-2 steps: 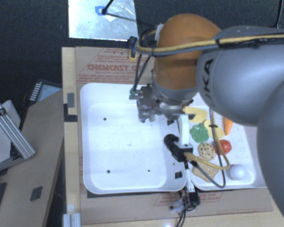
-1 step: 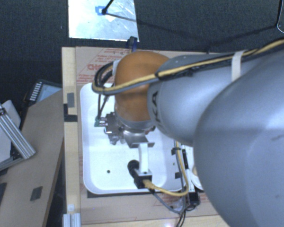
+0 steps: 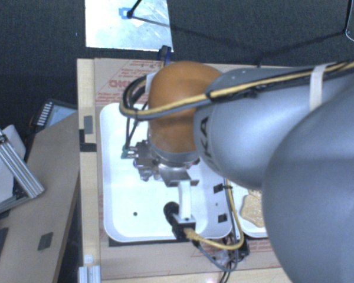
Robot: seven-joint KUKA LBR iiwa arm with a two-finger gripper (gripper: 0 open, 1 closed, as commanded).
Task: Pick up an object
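1. Camera view: the arm (image 3: 271, 158) comes in from 3 o'clock. It has a smooth grey casing and a glossy orange band (image 3: 177, 105) domed over the wrist, and its bulk covers the middle of the scene.
2. The gripper (image 3: 143, 159) is the bare-metal cluster at 9 o'clock of the wrist, above the left bin (image 3: 115, 158). Spread or closed: cannot tell, the wrist covers it. Nothing is visibly held.
3. The left bin is a shallow white moulded tray with rounded corners and a smooth floor. A dark speck (image 3: 135, 213) sits at 6 o'clock from the gripper, too small to identify.
4. The pick candidate is a tan lump (image 3: 252, 208) in the right bin (image 3: 256, 233), 4 o'clock from the gripper and well apart from it. It has a rough, crumbly-looking surface and an irregular outline, partly hidden by the arm.
5. Judgement: the wrist pointing down over the left bin suggests a top-down grab there, with any target hidden beneath it. The lump looks porous, so it is probably soft and would give when pinched.
6. Both bins sit on a matt cardboard sheet (image 3: 106, 81) with red print, likely a base to keep them in place.
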